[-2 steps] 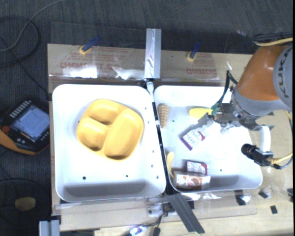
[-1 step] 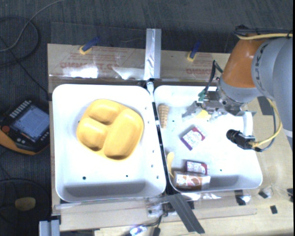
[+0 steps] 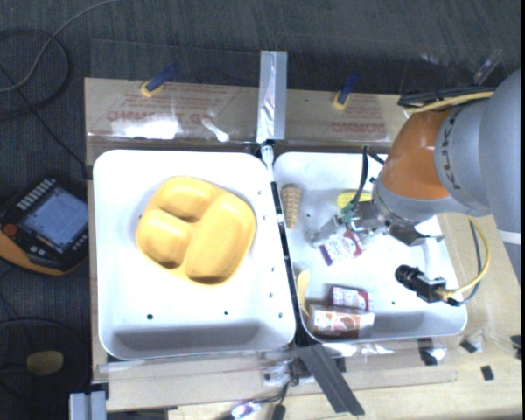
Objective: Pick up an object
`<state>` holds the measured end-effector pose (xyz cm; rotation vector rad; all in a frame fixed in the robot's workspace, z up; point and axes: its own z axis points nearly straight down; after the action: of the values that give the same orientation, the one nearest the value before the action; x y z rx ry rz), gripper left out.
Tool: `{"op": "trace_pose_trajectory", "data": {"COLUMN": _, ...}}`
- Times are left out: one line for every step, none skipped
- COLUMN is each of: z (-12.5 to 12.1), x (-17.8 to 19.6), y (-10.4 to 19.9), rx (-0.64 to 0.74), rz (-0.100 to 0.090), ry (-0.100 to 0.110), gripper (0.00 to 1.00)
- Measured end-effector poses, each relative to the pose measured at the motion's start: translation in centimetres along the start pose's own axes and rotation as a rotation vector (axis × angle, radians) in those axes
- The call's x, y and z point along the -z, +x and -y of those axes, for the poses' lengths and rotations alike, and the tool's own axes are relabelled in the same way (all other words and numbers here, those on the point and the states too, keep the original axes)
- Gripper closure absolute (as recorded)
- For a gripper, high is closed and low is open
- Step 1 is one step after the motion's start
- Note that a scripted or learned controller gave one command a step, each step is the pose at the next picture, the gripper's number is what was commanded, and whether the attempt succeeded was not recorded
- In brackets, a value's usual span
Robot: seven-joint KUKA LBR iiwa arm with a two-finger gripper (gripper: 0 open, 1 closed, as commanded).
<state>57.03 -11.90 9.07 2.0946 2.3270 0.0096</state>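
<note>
End effector [image 3: 348, 226] fingertips obscured, right bin [image 3: 446, 326]

A dark grey carpet [image 3: 35, 322] covers the floor around the desk [image 3: 201, 103], and thin cables [image 3: 44, 51] loop across it at upper left. A handheld pendant [image 3: 39, 226] with a small screen and an orange edge lies on the carpet left of the desk. Near the lower left corner sits a small brownish lump [image 3: 44, 361], too blurred to identify. The desk's brown board carries faded red print under clear plastic sheet [image 3: 171, 116], held by two blue-and-yellow clips [image 3: 160, 80] along the far edge. A strip of silver tape [image 3: 272, 103] runs down the middle of the board. Light is even and soft
</note>
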Motion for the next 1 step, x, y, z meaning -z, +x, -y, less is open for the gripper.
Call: {"op": "trace_pose_trajectory", "data": {"z": -0.10, "x": 0.91, "y": 0.05, "rx": 0.001, "rz": -0.002, "ry": -0.001, "gripper": 1.00}}
